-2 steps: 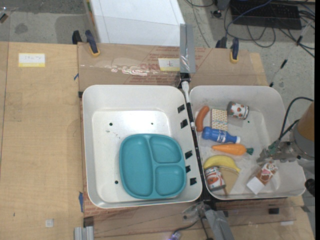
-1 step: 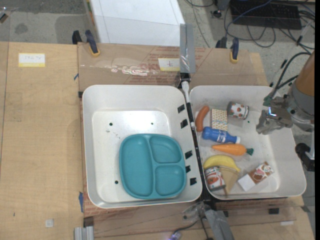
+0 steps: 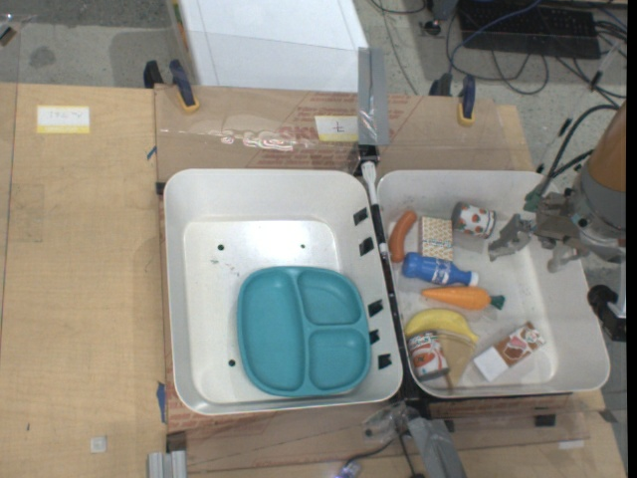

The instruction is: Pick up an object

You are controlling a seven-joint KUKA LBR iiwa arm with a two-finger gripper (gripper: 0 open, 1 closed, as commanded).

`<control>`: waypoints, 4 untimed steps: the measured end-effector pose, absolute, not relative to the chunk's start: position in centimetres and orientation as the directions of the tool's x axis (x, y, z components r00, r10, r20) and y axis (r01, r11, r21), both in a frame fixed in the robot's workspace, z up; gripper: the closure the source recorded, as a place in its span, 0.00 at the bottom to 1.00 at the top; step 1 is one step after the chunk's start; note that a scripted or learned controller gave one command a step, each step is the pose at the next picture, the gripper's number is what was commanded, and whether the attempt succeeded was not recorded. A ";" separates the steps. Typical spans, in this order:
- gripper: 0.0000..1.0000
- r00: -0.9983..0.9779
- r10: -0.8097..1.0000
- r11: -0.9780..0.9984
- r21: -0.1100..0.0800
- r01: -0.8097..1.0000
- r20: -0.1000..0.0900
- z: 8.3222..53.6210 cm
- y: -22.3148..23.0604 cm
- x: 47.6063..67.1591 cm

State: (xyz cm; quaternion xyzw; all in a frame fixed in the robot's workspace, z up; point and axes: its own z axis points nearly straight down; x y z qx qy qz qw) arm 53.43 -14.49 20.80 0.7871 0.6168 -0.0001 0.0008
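We are looking down on two shallow white bins sitting side by side on a brown bench. The left white bin [image 3: 189,267] is holding one thing: a teal plastic plate with three compartments [image 3: 302,330], lying flat toward the bin's near side.

The right white bin [image 3: 577,352] is carrying eight small objects. Going across it, we are counting one orange-red sausage-shaped toy [image 3: 401,235] lying near the dividing wall, one blue plastic bottle with a white cap [image 3: 438,270] lying on its side, and one small tan cracker-like box [image 3: 436,237] just behind that bottle. Nearer to us, one small can with a red and white label [image 3: 428,358] is standing beside one yellow toy banana [image 3: 442,323]. One orange toy carrot with a green tip [image 3: 464,298] is lying between the bottle and the banana. Farther back, one small round can with red spots [image 3: 473,220] is resting on its side. Toward the near right corner, one brown and white packet [image 3: 510,352] is lying flat.

The grey two-finger gripper [image 3: 534,241] is hovering over the right bin's far right part, its fingers [image 3: 510,239] spreading apart with nothing between them, near the spotted can but apart from it.
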 end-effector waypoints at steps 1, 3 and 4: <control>0.00 0.091 0.996 -0.091 0.015 0.996 0.005 10.5 -13.2 52.0; 0.00 0.096 0.995 -0.096 0.018 0.995 0.005 11.6 -13.5 52.0; 0.00 0.036 0.999 -0.036 0.001 0.999 0.000 9.2 -8.5 56.9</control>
